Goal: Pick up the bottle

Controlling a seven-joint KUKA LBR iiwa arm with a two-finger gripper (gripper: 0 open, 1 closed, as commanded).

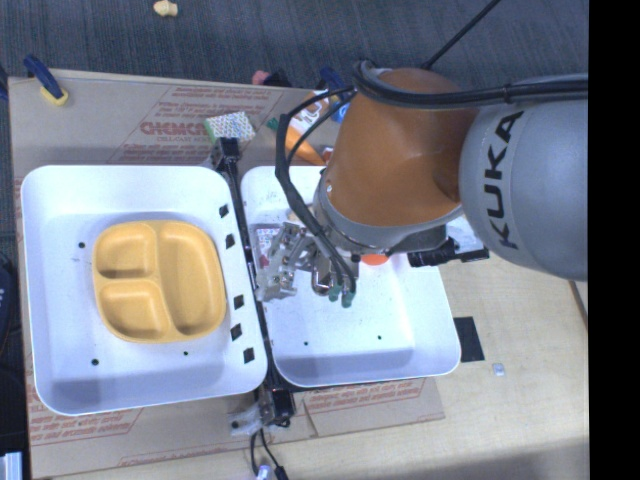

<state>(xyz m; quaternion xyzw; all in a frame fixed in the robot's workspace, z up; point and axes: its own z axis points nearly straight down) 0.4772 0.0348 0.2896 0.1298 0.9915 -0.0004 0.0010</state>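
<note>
As the camera looks down from above, two white bins sit side by side on a brown cardboard sheet (150, 118) on the worktop (520, 388). The left bin (50, 268) holds a yellow plate (158, 278) with three parts. The plate lies flat near the middle of that bin.

The big grey arm (530, 188) comes in from the right. Its orange band (400, 148) hangs over the right bin (400, 348) and hides a lot of it. The tool (338, 286) points down into the right bin, near the wall between the two bins. You cannot tell if the tool is open or closed, because the view there is too small and cluttered. Nothing can be seen held in it.

Just left of the tool lies a shiny crumpled wrapper (278, 273), close to it or maybe touching it. A small orange bit (372, 260) peeks out from under the arm on the other side.

The bottle (305, 128) seems to be the orange and white thing at the far end of the right bin. Most of it is hidden behind the arm, so it is hard to be sure. It is well apart from the tool.

A small checked packet (228, 126) lies on the cardboard behind the bins. A blue clamp (45, 80) sits at the far left corner.
</note>
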